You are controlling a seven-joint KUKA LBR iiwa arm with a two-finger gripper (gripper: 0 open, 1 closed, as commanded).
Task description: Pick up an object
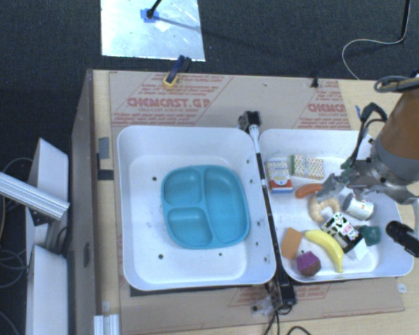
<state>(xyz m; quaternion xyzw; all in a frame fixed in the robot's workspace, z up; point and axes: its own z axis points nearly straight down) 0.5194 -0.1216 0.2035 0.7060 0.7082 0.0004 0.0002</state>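
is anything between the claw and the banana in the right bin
Yes. The claw hangs over the right bin, and a black-and-white cow-patterned toy and a tan ring-shaped piece lie between it and the banana.

On the desk (195, 93) sit two white bins. The left bin (143, 187) holds a blue divided tray (204, 206). The right bin (349, 145) holds a banana (326, 246), a purple block (308, 263) and a small carton (278, 173); the pincer (339, 187) hangs over them.
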